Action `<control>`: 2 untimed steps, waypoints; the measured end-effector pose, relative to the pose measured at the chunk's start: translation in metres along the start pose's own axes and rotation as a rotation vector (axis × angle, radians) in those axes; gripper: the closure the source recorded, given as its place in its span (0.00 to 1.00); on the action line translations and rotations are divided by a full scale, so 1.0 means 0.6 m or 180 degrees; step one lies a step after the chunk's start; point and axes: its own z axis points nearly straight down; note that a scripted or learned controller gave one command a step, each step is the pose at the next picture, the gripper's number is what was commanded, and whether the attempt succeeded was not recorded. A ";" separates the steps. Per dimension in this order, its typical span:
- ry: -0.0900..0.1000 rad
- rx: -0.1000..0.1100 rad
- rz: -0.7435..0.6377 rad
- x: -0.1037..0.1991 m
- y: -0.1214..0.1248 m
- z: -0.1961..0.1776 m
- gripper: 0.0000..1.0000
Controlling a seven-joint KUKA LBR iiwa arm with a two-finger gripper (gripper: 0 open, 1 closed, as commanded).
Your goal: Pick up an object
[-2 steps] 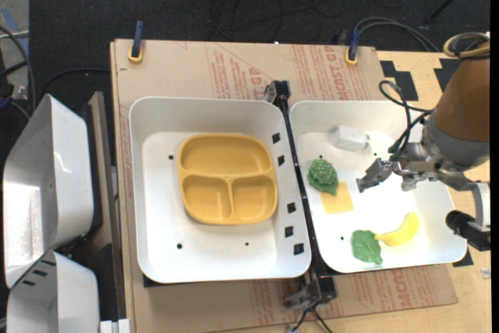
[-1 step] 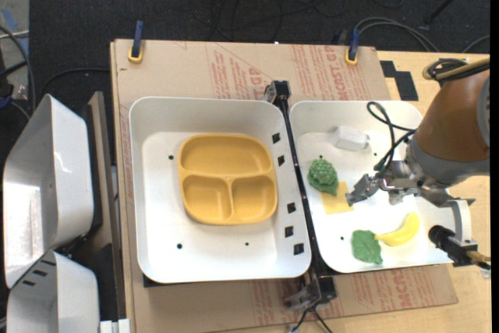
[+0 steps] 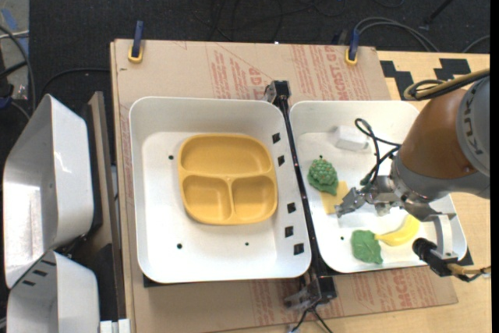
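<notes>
The right bin (image 3: 421,115) holds several small objects. A bumpy green toy vegetable (image 3: 322,174) lies near its left wall. A smooth green piece (image 3: 366,246) sits at the bin's front, and a yellow banana (image 3: 400,232) lies just to its right. A white block (image 3: 351,139) rests toward the back. My gripper (image 3: 352,201) reaches in from the right and hangs low over the middle of this bin, just right of the bumpy green vegetable and above the banana. A small yellow-orange piece (image 3: 337,207) shows at its tip; I cannot tell whether it touches it.
The left bin (image 3: 148,168) contains a yellow three-compartment plate (image 3: 228,177). A black divider (image 3: 295,183) runs between the bins. The grey and orange arm (image 3: 440,148) covers the right bin's right side, with a cable (image 3: 373,138) looping over it.
</notes>
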 end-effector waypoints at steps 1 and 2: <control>-0.0003 -0.0016 0.0005 0.000 0.002 -0.022 1.00; -0.0008 -0.0033 -0.0020 0.011 0.018 -0.107 1.00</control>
